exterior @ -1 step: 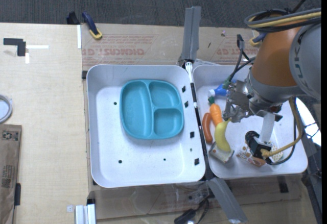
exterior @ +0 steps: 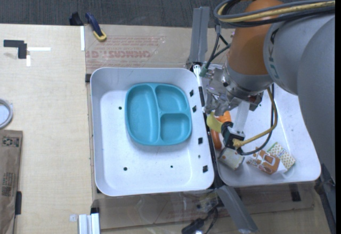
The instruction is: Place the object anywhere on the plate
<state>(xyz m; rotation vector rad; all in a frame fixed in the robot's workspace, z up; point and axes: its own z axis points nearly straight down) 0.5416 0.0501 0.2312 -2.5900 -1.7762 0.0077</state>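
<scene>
Right now, in the camera view, your gripper is working low in the right bin, over a yellow-orange object; I cannot tell its fingers' state. The blue plate is sitting in the left bin, so a loose grasp is risking a drop at the wall between bins.

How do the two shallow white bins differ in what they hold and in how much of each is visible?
The left white bin holds one blue divided plastic plate, lying flat; the right white bin holds several small things, among them an orange-and-white patterned packet. The left bin is seen whole; the right bin is partly covered by the grey arm. Both are shallow, white and stand side by side.
</scene>
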